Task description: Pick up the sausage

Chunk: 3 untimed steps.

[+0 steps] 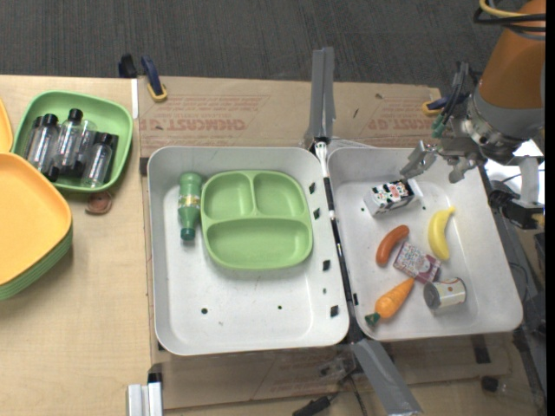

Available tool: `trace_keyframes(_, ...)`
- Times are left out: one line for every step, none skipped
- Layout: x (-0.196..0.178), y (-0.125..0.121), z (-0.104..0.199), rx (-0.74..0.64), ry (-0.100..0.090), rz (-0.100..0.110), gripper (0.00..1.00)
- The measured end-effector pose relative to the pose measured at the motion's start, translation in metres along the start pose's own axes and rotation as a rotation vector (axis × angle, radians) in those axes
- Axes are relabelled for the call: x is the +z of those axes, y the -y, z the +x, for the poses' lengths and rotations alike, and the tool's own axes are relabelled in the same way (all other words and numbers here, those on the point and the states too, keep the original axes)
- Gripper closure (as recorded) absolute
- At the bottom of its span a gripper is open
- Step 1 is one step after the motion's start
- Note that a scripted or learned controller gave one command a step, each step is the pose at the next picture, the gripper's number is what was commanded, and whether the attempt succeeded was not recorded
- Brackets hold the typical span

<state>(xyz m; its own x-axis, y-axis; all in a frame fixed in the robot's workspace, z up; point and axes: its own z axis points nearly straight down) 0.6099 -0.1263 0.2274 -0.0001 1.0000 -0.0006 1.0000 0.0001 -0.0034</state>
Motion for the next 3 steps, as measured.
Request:
trace_keyframes(0.137,0.057,0.005,0.232,-0.001,0.0,0.0)
trace_keyframes(0.129,0.058,0.003,0.238,-0.001,0.002,1.0)
trace_keyframes(0.038,0.125,0.045,0.279,-0.001,0.001,1.0)
